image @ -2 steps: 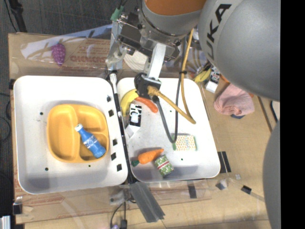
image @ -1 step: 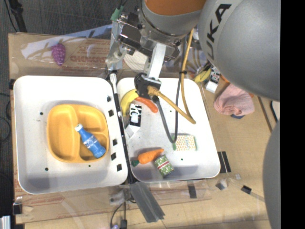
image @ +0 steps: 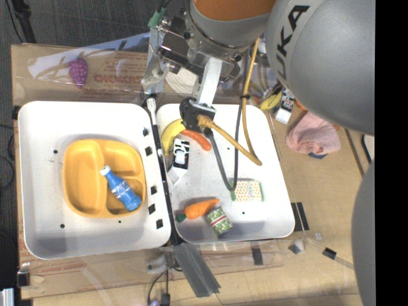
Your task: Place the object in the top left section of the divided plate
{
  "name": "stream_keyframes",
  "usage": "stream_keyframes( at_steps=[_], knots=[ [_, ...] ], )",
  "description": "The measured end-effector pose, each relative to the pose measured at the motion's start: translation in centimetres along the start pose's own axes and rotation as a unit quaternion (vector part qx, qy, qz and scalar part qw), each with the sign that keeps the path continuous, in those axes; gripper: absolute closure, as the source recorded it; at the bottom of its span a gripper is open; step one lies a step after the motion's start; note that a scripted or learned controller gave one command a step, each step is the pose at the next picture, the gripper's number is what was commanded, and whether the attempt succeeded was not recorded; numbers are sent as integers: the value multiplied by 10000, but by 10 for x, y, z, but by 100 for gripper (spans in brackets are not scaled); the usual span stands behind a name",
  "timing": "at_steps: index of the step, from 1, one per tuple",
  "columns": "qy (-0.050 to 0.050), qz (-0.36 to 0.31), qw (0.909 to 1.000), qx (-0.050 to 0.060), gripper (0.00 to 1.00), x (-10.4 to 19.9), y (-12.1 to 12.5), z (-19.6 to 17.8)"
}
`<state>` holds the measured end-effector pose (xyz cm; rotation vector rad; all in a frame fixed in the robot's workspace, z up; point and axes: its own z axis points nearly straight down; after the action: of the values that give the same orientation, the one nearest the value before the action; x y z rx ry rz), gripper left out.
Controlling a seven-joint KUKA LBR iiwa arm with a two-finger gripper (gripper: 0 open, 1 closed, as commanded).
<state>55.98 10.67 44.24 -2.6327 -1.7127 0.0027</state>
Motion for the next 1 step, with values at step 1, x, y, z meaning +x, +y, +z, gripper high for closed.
stream_keyframes(
  at_steps=[1],
  knots=[
    [0,0,10000,0,0,0,0,0]
  ],
)
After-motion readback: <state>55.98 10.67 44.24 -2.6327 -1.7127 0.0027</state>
